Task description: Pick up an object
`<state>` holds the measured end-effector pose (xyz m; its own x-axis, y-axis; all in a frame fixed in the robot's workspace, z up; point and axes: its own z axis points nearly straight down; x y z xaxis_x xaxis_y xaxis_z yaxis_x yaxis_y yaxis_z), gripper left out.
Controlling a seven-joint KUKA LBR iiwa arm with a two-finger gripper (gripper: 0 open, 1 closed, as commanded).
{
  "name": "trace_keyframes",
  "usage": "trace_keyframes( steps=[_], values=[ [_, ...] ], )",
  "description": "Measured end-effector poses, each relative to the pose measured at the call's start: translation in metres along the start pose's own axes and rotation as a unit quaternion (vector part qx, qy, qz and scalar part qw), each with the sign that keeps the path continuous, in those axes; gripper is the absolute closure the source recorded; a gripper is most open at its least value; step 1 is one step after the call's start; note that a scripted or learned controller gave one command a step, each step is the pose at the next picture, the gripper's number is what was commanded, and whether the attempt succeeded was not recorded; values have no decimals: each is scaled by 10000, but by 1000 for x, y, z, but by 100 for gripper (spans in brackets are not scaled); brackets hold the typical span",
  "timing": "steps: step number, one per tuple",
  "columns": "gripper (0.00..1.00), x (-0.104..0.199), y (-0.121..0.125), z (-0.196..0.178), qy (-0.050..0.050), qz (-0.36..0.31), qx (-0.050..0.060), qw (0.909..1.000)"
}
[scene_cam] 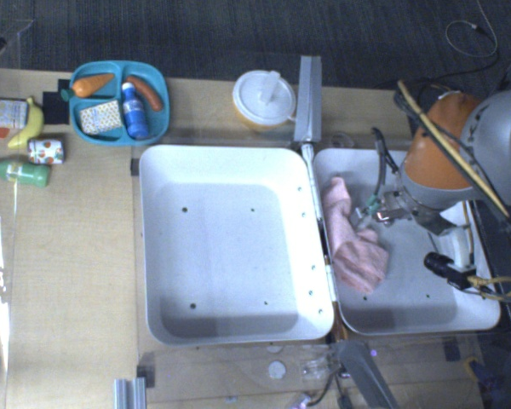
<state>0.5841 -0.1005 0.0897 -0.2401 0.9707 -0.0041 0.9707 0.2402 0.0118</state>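
Camera view: claw (368,211) at pink cloth (353,250), right bin (426,313); grip state unclear.

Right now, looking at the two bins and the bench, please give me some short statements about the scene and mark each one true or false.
1. The pink cloth lies in the right bin. True.
2. The cloth is in the left bin. False: it lies in the right one, against the left wall.
3. The gripper is over the right bin, beside the cloth. True.
4. The blue tray sits inside a bin. False: it rests on the bench, behind the left bin.
5. A white lidded cup stands on the bench behind the bins. True.
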Motion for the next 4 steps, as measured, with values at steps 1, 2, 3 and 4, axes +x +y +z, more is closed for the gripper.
trace_keyframes(
  steps=[1, 2, 3, 4],
  values=[
    [0, 4, 19, 0, -8, -1413, -7, 9900],
    [0, 4, 19, 0, -7, -1412, -7, 9900],
    [0, 4, 19, 0, -7, -1413, -6, 9900],
    [0, 4, 19, 0, -7, -1413, -6, 9900]
  ],
)
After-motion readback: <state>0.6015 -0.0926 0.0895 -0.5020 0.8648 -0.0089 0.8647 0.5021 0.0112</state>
